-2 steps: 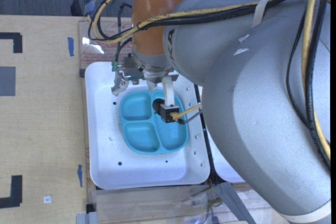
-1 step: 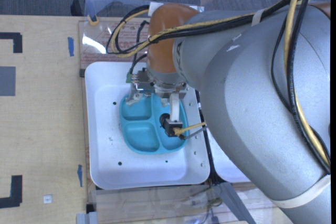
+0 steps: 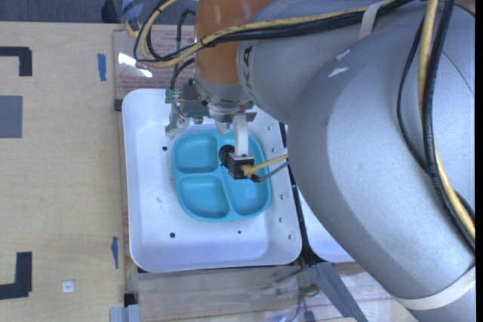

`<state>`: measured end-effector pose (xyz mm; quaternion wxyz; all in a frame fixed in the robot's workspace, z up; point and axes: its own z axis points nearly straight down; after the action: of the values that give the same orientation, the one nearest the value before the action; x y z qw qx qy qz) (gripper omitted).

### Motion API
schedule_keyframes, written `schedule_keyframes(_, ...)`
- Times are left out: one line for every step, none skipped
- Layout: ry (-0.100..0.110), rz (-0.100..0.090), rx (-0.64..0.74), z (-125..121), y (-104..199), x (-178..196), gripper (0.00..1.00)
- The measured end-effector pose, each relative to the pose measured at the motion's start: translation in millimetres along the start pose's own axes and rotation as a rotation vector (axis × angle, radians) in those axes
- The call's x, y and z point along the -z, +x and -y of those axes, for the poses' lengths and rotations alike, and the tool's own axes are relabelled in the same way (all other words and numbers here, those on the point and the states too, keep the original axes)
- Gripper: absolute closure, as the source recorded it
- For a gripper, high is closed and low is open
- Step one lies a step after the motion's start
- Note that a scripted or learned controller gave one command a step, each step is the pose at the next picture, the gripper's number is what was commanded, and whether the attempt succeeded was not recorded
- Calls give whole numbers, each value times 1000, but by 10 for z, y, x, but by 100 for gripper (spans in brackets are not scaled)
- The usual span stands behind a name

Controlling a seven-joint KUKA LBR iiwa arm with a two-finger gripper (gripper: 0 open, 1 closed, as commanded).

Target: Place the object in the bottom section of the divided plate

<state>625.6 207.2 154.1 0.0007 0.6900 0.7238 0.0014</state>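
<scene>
A blue divided plate (image 3: 202, 196) lies in the middle of the left white bin (image 3: 151, 237). It has one section at the top left, one at the bottom left and a long one on the right. My gripper (image 3: 181, 123) hangs under the orange wrist band, over the plate's top left rim and the bin floor beside it. The wrist and the arm cover the plate's top right part. Nothing lies in the plate sections that I can see.
The big grey arm spans the right half of the view and hides most of the right bin (image 3: 326, 249). A pale wooden bench top (image 3: 60, 162) with black marks and blue tape lies to the left. Yellow and black cables loop behind the wrist.
</scene>
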Motion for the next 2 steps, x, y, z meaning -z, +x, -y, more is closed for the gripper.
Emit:
schedule_keyframes(0,2,2,-4,1,81,100)
schedule_keyframes(3,1,-16,-417,142,199,100)
